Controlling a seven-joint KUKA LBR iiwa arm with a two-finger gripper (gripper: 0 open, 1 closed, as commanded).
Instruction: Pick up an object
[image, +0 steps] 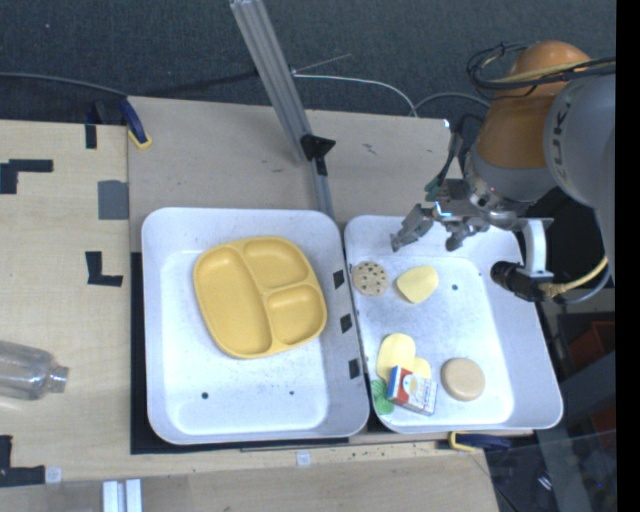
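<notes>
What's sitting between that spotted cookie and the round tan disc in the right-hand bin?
In the camera view, a pale yellow piece lies between the cookie and the tan disc, on the bin's floor.

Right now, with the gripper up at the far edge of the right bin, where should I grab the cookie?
Take the cookie across its round edge, coming straight down from above. It lies flat near the right bin's left wall, so span it along that wall. The gripper, fingers spread, hangs just behind it. The yellow piece sits apart on its right.
</notes>
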